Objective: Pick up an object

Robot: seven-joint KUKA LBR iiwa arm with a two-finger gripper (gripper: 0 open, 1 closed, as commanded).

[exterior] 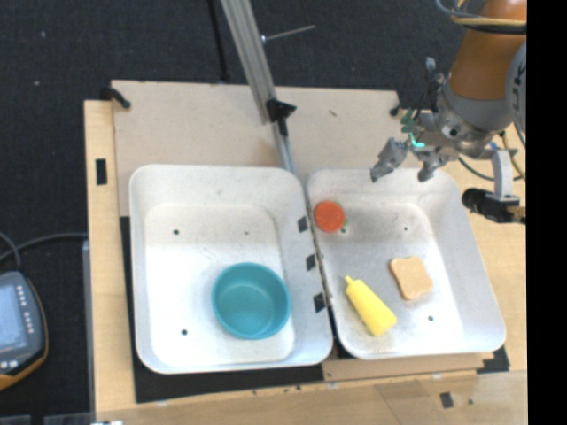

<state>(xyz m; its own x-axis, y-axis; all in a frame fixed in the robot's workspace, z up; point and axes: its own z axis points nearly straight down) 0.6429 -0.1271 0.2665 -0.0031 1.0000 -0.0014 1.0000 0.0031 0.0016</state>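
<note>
The hand [407, 164] hangs over the far edge of the right bin [461, 237], its fingers apart and holding nothing, probably ready for a descent. Below it, toward the camera, lie an orange ball [330, 216], a tan sponge [411, 278] and a yellow bottle [369, 305].

Right bin: orange ball [330, 216] near divider; yellow bottle [369, 305] lying flat; tan sponge [411, 278]. Left bin: teal bowl [251, 301] upright.

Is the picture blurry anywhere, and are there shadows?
In the camera view, the gripper looks slightly soft; the blue bowl, yellow bottle and orange ball are sharper. Light is even, with faint shadows beside each and no strong glare on the bins.
</note>
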